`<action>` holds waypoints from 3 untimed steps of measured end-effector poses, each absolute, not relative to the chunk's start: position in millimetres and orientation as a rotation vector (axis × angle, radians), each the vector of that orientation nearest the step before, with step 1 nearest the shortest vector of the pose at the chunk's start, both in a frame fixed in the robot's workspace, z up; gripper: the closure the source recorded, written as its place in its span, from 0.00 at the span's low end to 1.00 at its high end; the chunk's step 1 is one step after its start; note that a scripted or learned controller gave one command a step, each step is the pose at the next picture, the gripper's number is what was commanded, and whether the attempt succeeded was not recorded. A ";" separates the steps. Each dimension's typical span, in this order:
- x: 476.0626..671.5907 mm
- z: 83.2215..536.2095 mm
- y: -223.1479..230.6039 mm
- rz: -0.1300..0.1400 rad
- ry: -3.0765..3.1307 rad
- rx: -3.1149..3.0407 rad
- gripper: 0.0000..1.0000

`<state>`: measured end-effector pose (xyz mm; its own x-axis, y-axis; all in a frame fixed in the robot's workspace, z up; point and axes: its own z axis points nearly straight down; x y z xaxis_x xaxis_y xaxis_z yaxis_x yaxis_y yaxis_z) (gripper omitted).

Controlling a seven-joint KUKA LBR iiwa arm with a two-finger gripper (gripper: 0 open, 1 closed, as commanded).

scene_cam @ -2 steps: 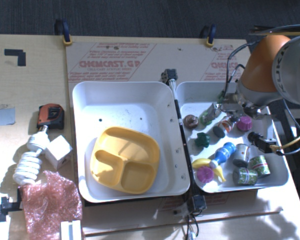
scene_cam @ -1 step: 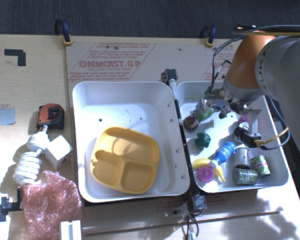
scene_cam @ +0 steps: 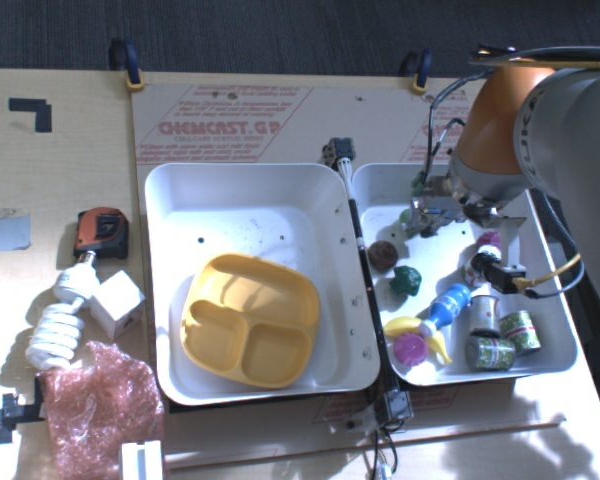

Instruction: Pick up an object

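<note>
My gripper hangs low over the far left part of the right bin, with the grey arm and its orange band coming in from the right. Just in front of it, to its left, lies a brown ball, and beside that a dark green object. Further forward are a blue bottle, a yellow banana, a magenta ball, a pink item, a pale can and two green cans. Nothing is seen held.
The left bin holds a yellow divided tray. On the bench to the left lie a tape measure, a spiral light bulb, a white block and a pink mesh bag.
</note>
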<state>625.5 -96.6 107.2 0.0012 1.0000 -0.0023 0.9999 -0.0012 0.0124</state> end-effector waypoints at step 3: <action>582.3 103.0 -94.5 0.002 2.217 2.221 1.00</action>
<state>582.3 -94.5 103.0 0.0021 1.0000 -0.0014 1.0000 -0.0021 0.0032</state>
